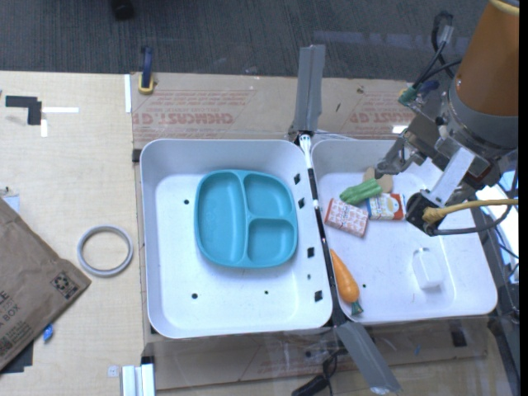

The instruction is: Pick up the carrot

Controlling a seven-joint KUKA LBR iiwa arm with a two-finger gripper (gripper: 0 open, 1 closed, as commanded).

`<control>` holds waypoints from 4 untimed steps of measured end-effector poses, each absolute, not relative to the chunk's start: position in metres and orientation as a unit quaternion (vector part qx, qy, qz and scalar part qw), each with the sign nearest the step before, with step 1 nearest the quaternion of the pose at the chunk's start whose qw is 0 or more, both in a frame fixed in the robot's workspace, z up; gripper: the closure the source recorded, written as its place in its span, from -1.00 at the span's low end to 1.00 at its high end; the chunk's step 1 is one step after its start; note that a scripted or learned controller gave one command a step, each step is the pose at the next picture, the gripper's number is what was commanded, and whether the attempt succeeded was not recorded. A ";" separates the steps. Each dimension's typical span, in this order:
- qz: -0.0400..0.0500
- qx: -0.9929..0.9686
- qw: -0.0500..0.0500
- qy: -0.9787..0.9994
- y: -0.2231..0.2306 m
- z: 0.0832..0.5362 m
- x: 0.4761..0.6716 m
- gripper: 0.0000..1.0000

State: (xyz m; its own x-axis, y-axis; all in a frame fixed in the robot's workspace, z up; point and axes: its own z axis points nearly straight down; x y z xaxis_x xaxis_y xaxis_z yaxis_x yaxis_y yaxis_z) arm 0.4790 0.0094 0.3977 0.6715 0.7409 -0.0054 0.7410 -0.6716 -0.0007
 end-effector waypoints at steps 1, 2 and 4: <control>-0.004 0.917 -0.001 0.398 0.032 0.204 0.477 -1.00; -0.003 0.944 0.000 0.331 0.040 0.221 0.478 -1.00; -0.004 0.984 0.000 0.178 -0.012 0.271 0.478 -1.00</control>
